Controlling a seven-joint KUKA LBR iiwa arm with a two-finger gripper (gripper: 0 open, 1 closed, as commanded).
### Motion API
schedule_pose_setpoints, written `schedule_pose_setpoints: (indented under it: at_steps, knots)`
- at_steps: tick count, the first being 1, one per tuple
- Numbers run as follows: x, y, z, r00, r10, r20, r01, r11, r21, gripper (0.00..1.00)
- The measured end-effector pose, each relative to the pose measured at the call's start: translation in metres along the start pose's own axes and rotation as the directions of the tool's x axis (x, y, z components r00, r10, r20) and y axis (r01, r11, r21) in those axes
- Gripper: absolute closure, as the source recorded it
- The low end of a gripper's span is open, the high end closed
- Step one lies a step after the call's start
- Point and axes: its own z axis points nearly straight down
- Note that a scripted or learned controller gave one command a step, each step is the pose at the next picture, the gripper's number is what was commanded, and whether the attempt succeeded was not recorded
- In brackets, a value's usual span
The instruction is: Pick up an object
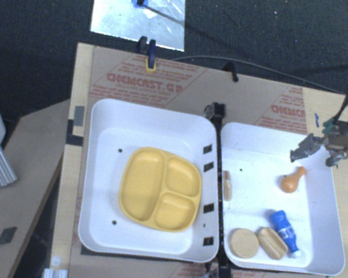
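Tool hangs open and empty just above the pear, likely lining up a grasp. Bottle and bun lie well below the pear.

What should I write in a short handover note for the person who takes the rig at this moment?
End effector: above the far right part of the right bin, fingers spread, nothing between them.
Right bin: orange pear-shaped toy just below the end effector; blue bottle, bread roll and round cookie at the near edge; small pale piece by the left wall.
Left bin: yellow divided plate.
Done: nothing picked.
Left: grasp and lift one object.
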Motion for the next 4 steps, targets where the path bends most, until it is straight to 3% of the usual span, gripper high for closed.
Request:
schedule_pose_setpoints:
  at_steps: [1, 2, 3, 4]
  knots:
    - [0.000, 0.002, -0.007, 1.000, -0.003, 0.002, 0.003, 1.000, -0.012, 0.00]
    - [0.003, 0.001, 0.056, 1.000, -0.001, 0.001, 0.001, 1.000, -0.007, 0.00]
    - [0.000, 0.009, 0.100, 1.000, -0.001, 0.001, 0.001, 1.000, -0.010, 0.00]
    - [0.002, 0.003, 0.145, 1.000, -0.001, 0.001, 0.001, 1.000, -0.007, 0.00]
